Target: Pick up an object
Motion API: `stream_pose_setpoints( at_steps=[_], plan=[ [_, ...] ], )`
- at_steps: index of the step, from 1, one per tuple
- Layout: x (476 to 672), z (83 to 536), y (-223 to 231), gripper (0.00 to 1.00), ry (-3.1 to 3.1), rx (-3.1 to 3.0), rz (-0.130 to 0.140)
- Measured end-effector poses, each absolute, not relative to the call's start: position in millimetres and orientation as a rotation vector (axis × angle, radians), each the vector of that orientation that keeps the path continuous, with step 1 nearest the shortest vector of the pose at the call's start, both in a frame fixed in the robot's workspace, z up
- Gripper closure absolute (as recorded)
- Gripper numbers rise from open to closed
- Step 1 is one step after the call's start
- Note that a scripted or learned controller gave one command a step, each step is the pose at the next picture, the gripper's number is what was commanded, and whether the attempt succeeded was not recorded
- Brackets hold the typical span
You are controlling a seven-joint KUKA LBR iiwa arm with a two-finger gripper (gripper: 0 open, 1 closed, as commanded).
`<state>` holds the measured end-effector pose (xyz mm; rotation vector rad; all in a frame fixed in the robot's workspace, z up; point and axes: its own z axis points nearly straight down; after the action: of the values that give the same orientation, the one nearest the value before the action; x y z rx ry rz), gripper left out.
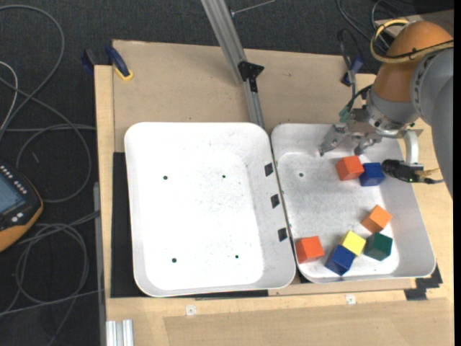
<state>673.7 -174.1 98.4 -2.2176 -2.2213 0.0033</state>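
Several small cubes lie in the right bin (310, 200). A red-orange cube (349, 168) sits next to a blue cube (372, 174) near the bin's far side. Toward the near edge are an orange cube (377, 218), a yellow cube (353, 242), a green cube (378, 246), another blue cube (338, 259) and another red-orange cube (310, 248). My gripper (344, 144) hangs over the far end of the right bin, just beyond the far red-orange cube. Its fingers are spread open and hold nothing.
The left bin (194, 207) lies beside the right one, with black clips along the shared rim. A metal pole (230, 42) slants up from behind the bins. Cables and a handheld device (14, 204) lie on the floor to the left.
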Motion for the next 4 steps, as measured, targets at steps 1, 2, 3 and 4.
stream_pose_setpoints(
  at_steps=[1, 2, 3, 4],
  plan=[
    [675.6, 113, -174, 1.00, -2.226, -2.220, -0.002],
    [670.7, 160, -176, 1.00, -2.226, -2.227, -0.006],
    [670.7, 206, -180, 1.00, -2.226, -2.227, -0.006],
    [672.1, 236, -180, 1.00, -2.227, -2.224, -0.005]
  ],
)
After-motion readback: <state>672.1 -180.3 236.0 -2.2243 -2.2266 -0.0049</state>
